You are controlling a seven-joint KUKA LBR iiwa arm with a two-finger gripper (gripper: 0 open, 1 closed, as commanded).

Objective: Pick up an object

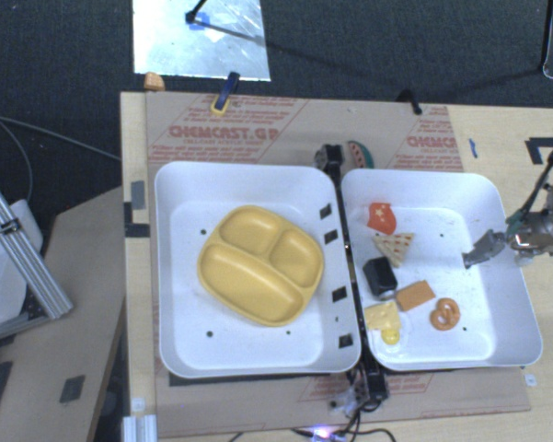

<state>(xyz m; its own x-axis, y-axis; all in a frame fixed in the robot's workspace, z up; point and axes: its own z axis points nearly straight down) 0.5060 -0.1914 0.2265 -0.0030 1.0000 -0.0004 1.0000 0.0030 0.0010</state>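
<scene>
One gripper [483,250] blurred, arm cut off right.

Left shallow white plastic bin [179,247]: yellow three-compartment plastic tray [260,263]. Right shallow white plastic bin [511,316]: red toy chunk with white spot [381,217]; tan wedge with grid pattern [396,246]; black block [380,276]; orange-brown slab [415,295]; orange pretzel [444,314]; pale yellow piece [383,320].
</scene>
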